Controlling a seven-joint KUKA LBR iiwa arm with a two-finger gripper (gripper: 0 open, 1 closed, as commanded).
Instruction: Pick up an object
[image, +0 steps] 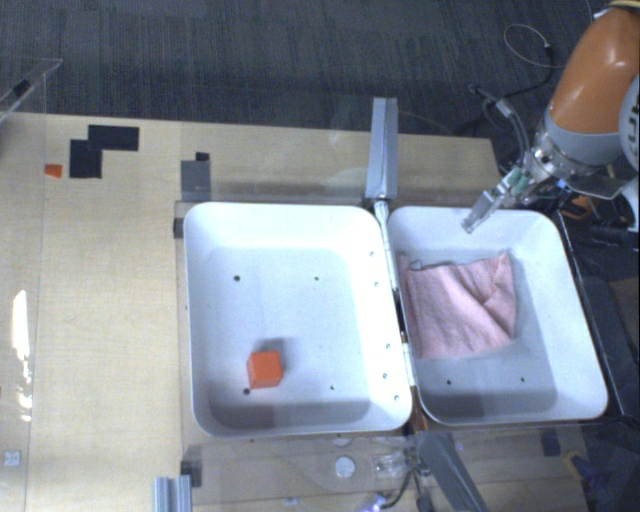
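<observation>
From my feed the gripper (478, 218) hangs over the far rim of the right bin (575, 300), near that bin's back edge, angled down and to the left from the grey wrist. It is small and slightly blurred here, so I cannot tell how it is set. Nothing visible sits in it, and its tip appears to be apart from the cloth below.

The pink cloth (462, 305) lies crumpled in the right bin, just beneath and in front of the gripper, spread across the bin's middle with a fold rising toward its right side. An orange block (265, 369) rests in the left bin (200, 300), toward the near left corner, well apart from the gripper and on the other side of the divider between the bins.

Both white bins sit side by side on a pale wooden desk (100, 300). On the desk's far left I see black patches (98, 148) and a small orange marker (53, 171). Dark carpet (250, 50) runs behind the desk, with cables (525, 45) trailing near the arm's orange band (592, 70).
</observation>
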